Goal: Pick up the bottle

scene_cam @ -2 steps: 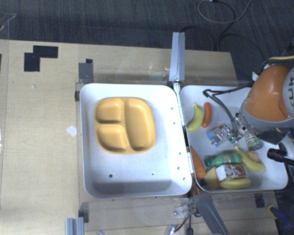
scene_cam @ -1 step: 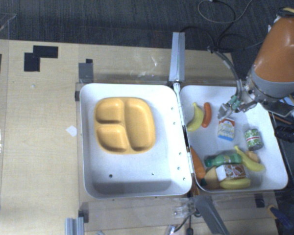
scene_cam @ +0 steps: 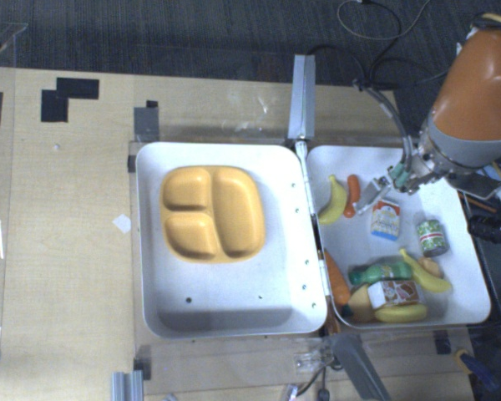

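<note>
A green bottle [scene_cam: 383, 271] lies on its side in the right bin's front part, wedged among other toy foods. My gripper [scene_cam: 371, 197] hangs over the back half of that bin, pointing down-left, between a small red-orange sausage-like piece [scene_cam: 352, 195] and a white and blue carton [scene_cam: 386, 221]. It is well behind the bottle and apart from it. Nothing shows in its grasp.
The right bin [scene_cam: 468, 224] also holds a banana [scene_cam: 334, 200] at its left wall, a green can [scene_cam: 432, 237], a carrot [scene_cam: 338, 284], a labelled jar [scene_cam: 392, 294] and two more bananas [scene_cam: 426, 274]. The left bin [scene_cam: 234, 299] holds a yellow divided plate [scene_cam: 213, 213].
</note>
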### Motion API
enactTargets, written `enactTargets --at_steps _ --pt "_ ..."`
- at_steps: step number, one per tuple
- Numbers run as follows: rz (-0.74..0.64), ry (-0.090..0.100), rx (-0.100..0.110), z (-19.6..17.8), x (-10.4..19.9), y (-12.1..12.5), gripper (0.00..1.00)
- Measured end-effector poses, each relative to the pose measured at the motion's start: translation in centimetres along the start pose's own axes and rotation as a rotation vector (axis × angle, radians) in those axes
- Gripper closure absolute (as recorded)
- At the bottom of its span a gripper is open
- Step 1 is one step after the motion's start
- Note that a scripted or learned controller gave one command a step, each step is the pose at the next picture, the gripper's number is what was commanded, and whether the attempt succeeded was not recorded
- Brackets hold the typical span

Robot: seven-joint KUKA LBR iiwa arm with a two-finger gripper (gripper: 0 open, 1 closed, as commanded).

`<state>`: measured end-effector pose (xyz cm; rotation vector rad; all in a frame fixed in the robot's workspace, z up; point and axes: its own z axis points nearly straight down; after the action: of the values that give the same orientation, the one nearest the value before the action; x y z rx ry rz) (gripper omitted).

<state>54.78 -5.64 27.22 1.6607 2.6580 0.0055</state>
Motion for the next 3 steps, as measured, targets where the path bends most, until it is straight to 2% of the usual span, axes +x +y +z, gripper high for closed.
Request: enactTargets --at_steps 1,2,3 --pt "-0.228 0.001 0.002 7.9 -2.1 -7.4 0.00" --pt "-0.461 -0.005 -0.005 18.2 -3.8 -2.9 0.00" --pt "-0.232 -0.005 -0.003 18.2 -11.6 -2.1 0.00"
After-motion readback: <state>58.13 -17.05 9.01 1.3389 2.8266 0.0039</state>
